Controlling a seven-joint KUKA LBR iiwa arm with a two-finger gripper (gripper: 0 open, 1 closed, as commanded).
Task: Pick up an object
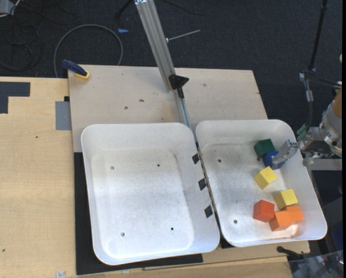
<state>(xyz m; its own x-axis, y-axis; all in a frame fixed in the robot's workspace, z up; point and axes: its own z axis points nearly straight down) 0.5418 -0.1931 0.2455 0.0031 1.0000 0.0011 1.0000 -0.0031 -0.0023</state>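
Observation:
The right bin (236, 225) holds several blocks. A green block (263, 147) lies near its far right, with a small blue block (269, 158) touching its near side. Below them sit a yellow block (265, 177), a second yellow block (286, 198), a red block (264, 211) and an orange block (288, 218). My gripper (284, 154) reaches in over the bin's right rim and sits low, just right of the blue block and close against it. No block shows in its grasp.
The left bin (138, 242) lies beside the right one, with black clips (201, 183) along the shared edge. A slanted aluminium post (158, 42) rises behind the bins. The arm's wrist (329, 138) hangs over the right rim.

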